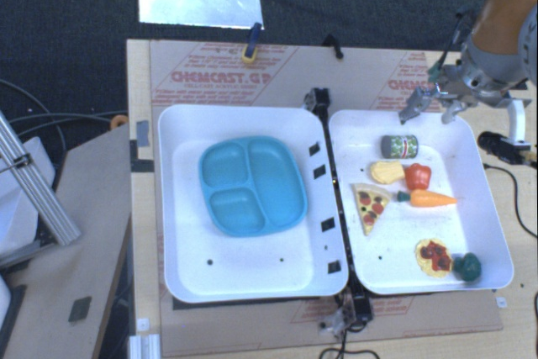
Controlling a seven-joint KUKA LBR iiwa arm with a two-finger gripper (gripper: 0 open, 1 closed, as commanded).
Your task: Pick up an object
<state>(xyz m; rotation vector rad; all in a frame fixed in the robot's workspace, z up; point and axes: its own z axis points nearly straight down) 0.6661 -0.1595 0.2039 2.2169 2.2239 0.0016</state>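
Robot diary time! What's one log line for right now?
gripper: open, above right bin far edge | holding: nothing | toys in bin: can, carrot, pizza slice

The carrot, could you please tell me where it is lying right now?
The carrot lies in the right bin, about midway down, just below the red pepper and right of the pizza slice.

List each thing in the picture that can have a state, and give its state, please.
gripper: open, above the far edge of the right bin, holding nothing
can: lying on its side
blue tray: flat in the left bin, nothing in its compartments
carrot: lying flat, touching the red pepper
pizza slice: lying flat, topping up
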